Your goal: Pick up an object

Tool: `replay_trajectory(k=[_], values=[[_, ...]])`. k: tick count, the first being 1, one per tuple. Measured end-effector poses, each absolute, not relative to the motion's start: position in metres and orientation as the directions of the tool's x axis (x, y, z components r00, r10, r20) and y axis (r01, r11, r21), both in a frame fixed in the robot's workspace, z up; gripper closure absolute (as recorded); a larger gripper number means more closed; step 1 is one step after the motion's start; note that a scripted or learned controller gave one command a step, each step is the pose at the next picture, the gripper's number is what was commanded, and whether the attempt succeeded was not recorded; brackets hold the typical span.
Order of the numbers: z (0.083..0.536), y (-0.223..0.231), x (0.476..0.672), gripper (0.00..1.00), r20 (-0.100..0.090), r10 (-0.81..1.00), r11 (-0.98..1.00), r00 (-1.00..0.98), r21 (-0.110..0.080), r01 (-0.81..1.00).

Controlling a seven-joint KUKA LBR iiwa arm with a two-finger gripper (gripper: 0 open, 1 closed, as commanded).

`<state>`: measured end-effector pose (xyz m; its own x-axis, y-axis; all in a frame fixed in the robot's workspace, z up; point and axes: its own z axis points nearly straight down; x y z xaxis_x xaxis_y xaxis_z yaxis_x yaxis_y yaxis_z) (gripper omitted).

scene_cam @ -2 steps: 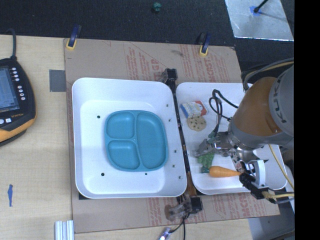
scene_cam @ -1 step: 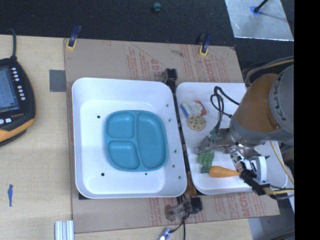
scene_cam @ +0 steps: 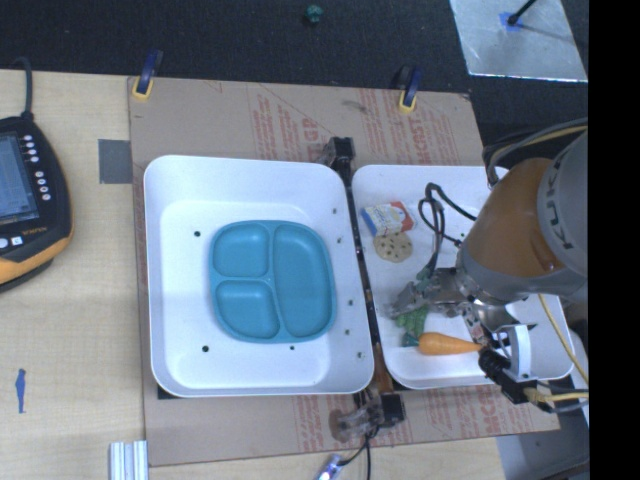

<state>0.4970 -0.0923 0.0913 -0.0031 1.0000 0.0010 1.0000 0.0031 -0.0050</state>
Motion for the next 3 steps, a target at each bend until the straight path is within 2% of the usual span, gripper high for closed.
replay_trajectory(k=[1, 2, 3], values=[[0.101, -0.093, 0.498, 1.0, 0.0, 1.0, 0.005, -0.005, -0.006, 1.0], [0.193, -0.03, 0.603, 1.0, 0.001, 1.0, 0.005, -0.005, 0.0, 1.0], [0.192, -0.031, 0.602, 0.0, 0.0, 1.0, 0.004, -0.004, -0.003, 1.0]])
